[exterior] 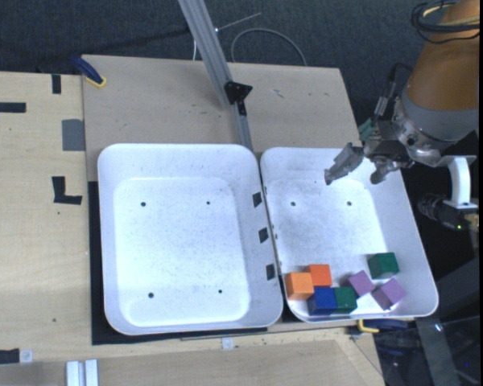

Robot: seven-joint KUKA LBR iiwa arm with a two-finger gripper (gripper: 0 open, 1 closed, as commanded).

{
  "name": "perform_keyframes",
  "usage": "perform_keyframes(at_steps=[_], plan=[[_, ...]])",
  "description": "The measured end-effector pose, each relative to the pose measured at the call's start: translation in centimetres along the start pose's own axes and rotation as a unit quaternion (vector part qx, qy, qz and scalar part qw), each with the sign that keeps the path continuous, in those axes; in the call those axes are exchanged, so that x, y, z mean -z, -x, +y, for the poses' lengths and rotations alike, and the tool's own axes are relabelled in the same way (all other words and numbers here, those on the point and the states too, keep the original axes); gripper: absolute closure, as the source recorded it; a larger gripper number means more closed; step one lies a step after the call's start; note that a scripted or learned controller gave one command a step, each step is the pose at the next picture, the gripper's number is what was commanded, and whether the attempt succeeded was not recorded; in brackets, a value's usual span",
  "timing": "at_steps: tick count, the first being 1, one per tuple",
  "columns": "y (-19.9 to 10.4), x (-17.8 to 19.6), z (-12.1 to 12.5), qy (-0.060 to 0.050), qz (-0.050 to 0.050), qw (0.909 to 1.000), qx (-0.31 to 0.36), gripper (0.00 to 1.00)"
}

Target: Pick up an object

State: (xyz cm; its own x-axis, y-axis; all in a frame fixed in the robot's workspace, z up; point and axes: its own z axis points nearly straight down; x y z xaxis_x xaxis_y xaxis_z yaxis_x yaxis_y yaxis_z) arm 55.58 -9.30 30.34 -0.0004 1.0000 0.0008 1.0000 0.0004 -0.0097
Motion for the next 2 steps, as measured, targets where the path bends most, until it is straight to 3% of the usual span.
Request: perform_keyframes(at_steps=[1, 2], plan=[[-3.8, -11.7, -3.9, -0.001, 0.000, 1.0000, 0.000, 0.00], [0.3, -2.0, -5.7, 0.008, -0.002, 1.0000, -0.001, 0.00]])
